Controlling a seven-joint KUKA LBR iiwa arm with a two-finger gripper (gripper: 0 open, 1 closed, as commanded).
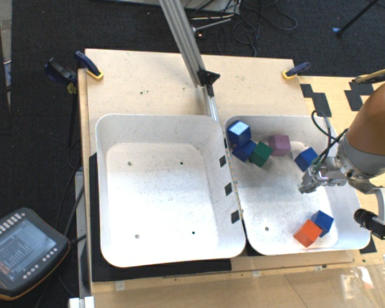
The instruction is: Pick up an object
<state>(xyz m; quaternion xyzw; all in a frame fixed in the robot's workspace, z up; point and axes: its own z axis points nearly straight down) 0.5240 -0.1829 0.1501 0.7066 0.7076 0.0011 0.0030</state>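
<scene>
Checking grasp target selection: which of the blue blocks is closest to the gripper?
The blue block sitting alone just up-left of the gripper. The other blue ones are farther: two at the bin's far left corner cluster, one beside the orange block.

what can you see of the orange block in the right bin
The orange block is a small cube, matte, maybe foam or wood. It lies near the front right corner of the right bin, turned at an angle to the bin's walls. A blue block sits against its far right side, touching it. The gripper hangs above the bin floor farther back, apart from it.
</scene>
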